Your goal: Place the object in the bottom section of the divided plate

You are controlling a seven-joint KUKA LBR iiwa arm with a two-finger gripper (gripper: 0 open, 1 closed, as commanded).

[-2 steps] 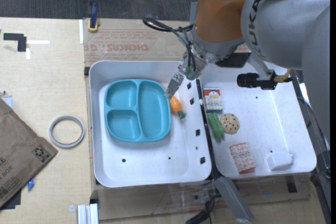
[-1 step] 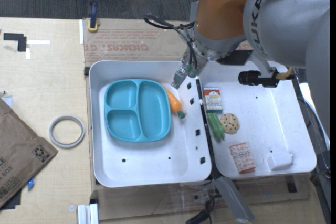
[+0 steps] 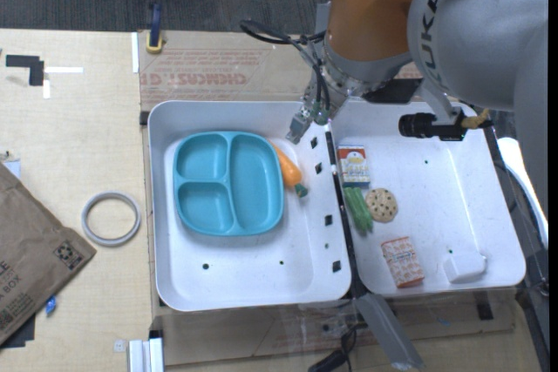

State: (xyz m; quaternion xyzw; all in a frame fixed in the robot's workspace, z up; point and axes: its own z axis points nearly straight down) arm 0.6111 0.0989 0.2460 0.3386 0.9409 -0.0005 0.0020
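A turquoise divided plate [image 3: 229, 184] lies in the left bin [image 3: 244, 274], with one long section on its right and two smaller ones on its left. An orange toy carrot [image 3: 289, 167] with a green tip lies in the bin, touching the plate's right rim. My gripper [image 3: 308, 121] hangs just above and behind the carrot, near the wall between the bins. Nothing is visibly held in it. The arm's big orange and grey wrist hides the bins' far edge behind it.
The right bin [image 3: 453, 187] holds a small red-and-white carton [image 3: 353, 165], a green vegetable [image 3: 358, 210], a cookie [image 3: 382, 205], a red-and-white packet [image 3: 402, 261] and a white block [image 3: 465, 266]. A tape ring [image 3: 111, 216] and a cardboard box [image 3: 35, 248] lie on the bench at left.
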